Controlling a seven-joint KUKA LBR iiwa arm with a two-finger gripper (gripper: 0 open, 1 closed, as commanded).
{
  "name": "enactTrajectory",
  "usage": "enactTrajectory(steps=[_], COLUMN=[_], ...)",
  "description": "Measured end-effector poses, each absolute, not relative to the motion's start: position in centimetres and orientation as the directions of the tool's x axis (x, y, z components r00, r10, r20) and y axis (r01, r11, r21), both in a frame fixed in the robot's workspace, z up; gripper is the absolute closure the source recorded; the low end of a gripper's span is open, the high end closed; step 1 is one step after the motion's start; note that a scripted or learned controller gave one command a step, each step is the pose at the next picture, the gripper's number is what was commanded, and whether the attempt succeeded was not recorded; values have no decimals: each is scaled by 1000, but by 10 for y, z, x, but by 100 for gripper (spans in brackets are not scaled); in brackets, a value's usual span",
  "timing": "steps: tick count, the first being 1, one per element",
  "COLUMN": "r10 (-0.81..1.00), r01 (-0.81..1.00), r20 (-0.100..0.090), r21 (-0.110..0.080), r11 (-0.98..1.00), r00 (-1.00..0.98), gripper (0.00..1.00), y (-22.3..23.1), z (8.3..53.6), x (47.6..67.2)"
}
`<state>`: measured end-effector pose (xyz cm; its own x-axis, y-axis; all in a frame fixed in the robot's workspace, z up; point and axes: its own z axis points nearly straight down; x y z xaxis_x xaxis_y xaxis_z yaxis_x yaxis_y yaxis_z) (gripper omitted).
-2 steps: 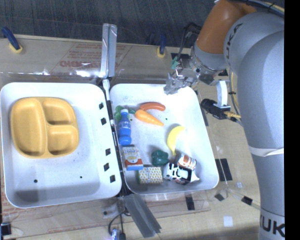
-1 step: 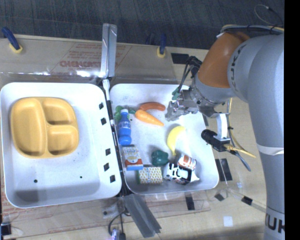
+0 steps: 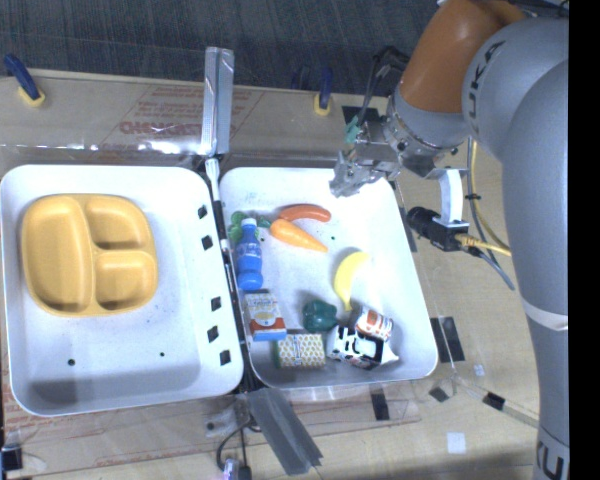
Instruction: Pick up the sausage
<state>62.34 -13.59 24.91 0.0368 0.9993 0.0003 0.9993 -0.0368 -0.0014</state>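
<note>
The sausage [image 3: 304, 212], a red-orange curved link, lies in the right bin near its far wall, just above an orange carrot [image 3: 298, 234]. My gripper [image 3: 352, 180] hangs over the far right part of that bin, up and to the right of the sausage, apart from it. Nothing shows between its fingers.
The right bin [image 3: 405, 268] also holds a blue bottle [image 3: 248, 254], a yellow banana [image 3: 349, 274], a green item [image 3: 320, 315], a small juice carton [image 3: 265, 316], a woven-pattern box [image 3: 301, 349] and a black-and-white cow carton [image 3: 358, 343]. A yellow divided plate [image 3: 88, 253] lies in the left bin [image 3: 130, 353].
</note>
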Motion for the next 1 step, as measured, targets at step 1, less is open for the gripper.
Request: enactTrajectory(steps=[1], r10=[992], r01=[992], r20=[0], r21=[-5], r11=[-126], r00=[126], gripper=[100], y=[-128], z=[153], x=[568])
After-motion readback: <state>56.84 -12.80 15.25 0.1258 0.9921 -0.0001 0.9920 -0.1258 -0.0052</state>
